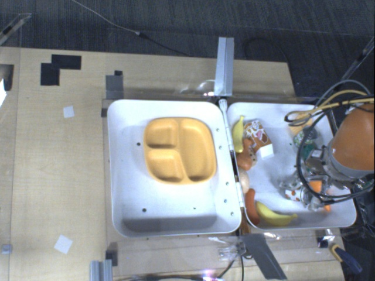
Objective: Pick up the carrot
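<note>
1. The arm [351, 142] reaches in from the right edge, its orange band sitting over the right bin [281, 113]
2. The gripper [310, 193] is low in the right bin's lower right part, ringed by dark cables
3. An orange piece that looks like the carrot [316, 186] shows right at the gripper, partly hidden by metal parts; a smaller orange bit lies just below it
4. Whether the fingers are spread, narrowed or closed on the carrot cannot be told, since cables and the wrist cover them
5. A yellow banana [274, 215] lies near the bin's bottom edge, with a red item [251, 202] touching its left end
6. A second yellow-green banana [237, 133] stands along the bin's left wall, beside a patterned packet [255, 134]
7. The left bin [126, 174] holds a yellow divided tray [179, 150] with three compartments
</note>
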`<action>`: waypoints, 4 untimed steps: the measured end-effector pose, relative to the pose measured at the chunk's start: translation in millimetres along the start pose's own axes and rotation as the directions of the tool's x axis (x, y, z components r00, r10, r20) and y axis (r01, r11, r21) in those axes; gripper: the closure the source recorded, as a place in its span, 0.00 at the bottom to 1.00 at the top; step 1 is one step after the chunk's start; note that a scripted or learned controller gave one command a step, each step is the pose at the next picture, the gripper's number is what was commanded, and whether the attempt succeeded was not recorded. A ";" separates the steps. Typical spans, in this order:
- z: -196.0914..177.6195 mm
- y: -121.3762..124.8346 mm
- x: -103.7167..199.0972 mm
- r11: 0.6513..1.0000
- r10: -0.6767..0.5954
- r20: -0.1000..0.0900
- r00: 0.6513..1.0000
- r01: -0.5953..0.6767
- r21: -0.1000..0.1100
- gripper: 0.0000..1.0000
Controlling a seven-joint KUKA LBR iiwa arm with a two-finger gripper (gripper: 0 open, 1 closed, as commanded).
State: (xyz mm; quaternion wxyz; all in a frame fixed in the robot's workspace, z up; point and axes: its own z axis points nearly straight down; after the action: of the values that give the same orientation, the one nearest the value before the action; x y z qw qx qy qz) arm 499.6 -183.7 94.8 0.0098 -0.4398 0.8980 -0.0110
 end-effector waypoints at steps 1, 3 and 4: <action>-52.2 8.4 -17.4 1.000 0.017 -0.002 1.000 -0.017 -0.018 1.00; -19.2 6.6 8.3 0.918 -0.395 0.007 0.919 0.395 -0.024 1.00; 1.3 -4.2 16.5 0.699 -0.714 0.017 0.699 0.715 -0.012 1.00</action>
State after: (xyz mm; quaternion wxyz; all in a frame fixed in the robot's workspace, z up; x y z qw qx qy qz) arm 492.8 -199.3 93.5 0.0059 -0.7536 0.6573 -0.0038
